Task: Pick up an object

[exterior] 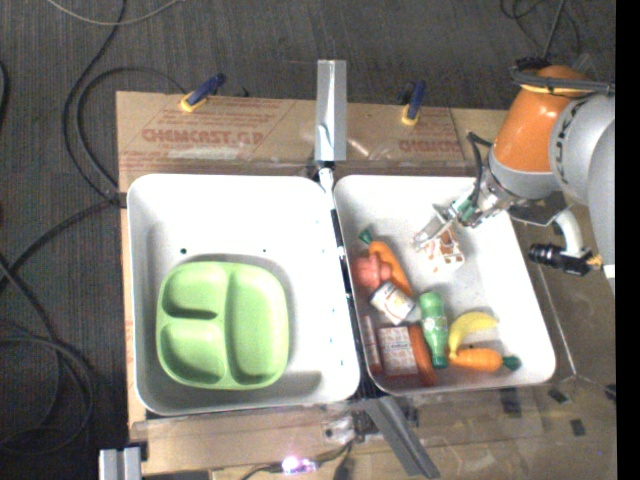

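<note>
The left bin [140, 208] holds a green divided tray [225, 325]. In the right bin [520, 298], toys crowd the lower half: a carrot [388, 265], green bottle [434, 330], banana [470, 326]. The tool [440, 230], fingers spread wide and empty, sits upper right of them; the bottle lies below, long axis running up-down the frame.

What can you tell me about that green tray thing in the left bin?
The green tray is a light green divided plate, plastic by its look, with rounded corners and three hollows: two smaller ones on the left, one long one on the right. It lies flat and right side up on the floor of the left white bin, toward its near left part. Its hollows hold nothing, and nothing else touches it.
</note>
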Motion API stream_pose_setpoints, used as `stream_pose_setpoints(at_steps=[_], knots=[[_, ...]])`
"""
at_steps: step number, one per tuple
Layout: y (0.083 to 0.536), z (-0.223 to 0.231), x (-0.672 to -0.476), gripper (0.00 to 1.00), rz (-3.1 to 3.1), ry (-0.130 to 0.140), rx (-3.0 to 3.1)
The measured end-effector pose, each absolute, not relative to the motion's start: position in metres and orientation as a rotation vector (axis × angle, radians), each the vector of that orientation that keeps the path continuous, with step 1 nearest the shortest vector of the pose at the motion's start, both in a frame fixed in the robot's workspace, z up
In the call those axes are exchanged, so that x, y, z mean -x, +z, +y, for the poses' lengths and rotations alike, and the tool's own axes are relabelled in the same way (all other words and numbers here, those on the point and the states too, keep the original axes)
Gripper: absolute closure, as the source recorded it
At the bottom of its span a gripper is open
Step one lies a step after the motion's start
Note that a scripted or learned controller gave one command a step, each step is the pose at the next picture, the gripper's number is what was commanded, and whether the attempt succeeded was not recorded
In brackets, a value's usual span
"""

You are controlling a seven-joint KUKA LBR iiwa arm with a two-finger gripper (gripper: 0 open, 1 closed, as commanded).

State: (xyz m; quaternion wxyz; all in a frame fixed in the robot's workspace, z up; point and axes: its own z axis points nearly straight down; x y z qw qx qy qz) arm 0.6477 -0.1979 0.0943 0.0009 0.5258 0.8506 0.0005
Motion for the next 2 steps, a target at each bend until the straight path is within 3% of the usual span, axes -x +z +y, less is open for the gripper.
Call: stream_pose_setpoints(at_steps=[1, 2], knots=[[0.104, -0.197, -0.648, 1.0, 2.67, 0.005, -1.651], [0.235, -0.116, -0.665, 1.0, 2.603, -0.001, -1.757]])
